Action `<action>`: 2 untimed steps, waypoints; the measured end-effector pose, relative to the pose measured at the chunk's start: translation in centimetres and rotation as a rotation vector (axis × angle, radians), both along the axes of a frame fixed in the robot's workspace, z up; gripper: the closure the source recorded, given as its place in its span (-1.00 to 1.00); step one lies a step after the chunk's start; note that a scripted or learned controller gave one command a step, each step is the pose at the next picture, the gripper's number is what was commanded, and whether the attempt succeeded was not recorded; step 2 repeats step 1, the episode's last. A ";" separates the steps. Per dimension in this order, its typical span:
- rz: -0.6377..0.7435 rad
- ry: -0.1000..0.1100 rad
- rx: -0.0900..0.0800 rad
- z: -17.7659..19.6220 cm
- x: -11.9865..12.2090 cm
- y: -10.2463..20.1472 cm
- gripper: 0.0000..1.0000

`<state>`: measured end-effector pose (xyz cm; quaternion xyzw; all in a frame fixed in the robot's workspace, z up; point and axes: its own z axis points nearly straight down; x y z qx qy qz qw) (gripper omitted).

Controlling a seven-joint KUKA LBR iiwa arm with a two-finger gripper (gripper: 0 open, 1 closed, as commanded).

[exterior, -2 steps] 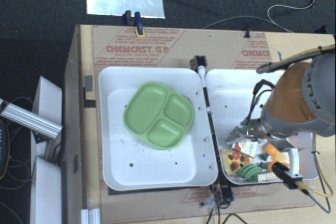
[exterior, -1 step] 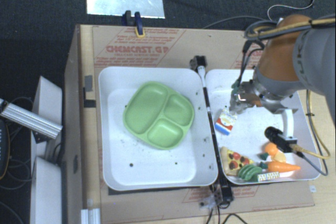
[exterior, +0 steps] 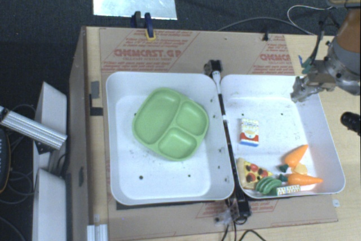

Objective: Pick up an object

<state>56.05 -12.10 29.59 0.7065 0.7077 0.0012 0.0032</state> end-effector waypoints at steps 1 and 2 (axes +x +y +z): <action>0.002 0.004 0.002 -0.2 0.0 0.1 -1.00; 0.002 0.004 0.002 -0.2 0.0 0.1 -1.00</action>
